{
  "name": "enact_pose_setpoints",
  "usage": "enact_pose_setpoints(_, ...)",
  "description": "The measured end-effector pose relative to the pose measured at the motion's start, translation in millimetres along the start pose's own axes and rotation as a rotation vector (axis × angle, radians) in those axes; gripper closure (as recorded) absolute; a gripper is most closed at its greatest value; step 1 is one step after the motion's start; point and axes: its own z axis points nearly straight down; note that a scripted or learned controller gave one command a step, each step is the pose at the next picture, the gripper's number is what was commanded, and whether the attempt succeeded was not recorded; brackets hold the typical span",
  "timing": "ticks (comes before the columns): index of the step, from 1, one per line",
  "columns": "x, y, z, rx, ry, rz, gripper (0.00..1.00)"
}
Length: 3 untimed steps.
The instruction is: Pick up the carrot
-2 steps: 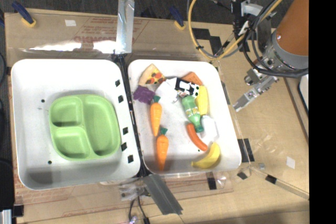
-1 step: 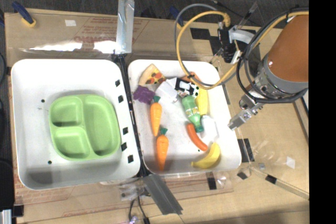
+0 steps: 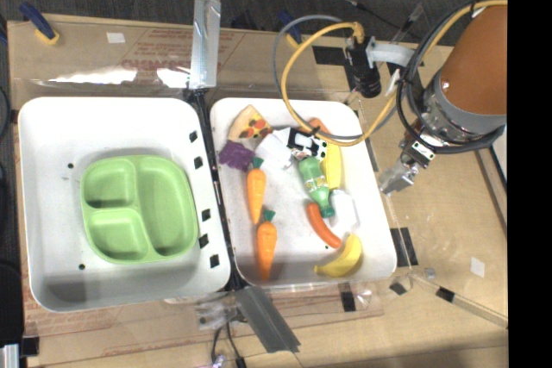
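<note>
Two orange carrots with green tops lie in the right bin. One carrot lies lengthwise near the bin's left wall, and a shorter carrot sits just below it toward the front. My gripper hangs outside the right bin, just past its right wall, with nothing visibly in it. It is well to the right of both carrots.
The right bin also holds a pizza slice, purple grapes, a black-and-white toy, a green bottle, a red pepper and a banana. A green divided plate sits in the left bin. Yellow cable loops behind.
</note>
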Motion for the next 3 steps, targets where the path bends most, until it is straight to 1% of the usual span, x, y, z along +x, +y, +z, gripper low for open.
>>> enact_pose_setpoints(1, -8, 11, -15, 0.002, 0.002, -0.447, 1.0)
enact_pose_setpoints(2, -22, 18, 66, 0.003, -0.008, -0.521, 1.0)
enact_pose_setpoints(3, -21, 13, 53, 0.01, 0.001, -0.528, 1.0)
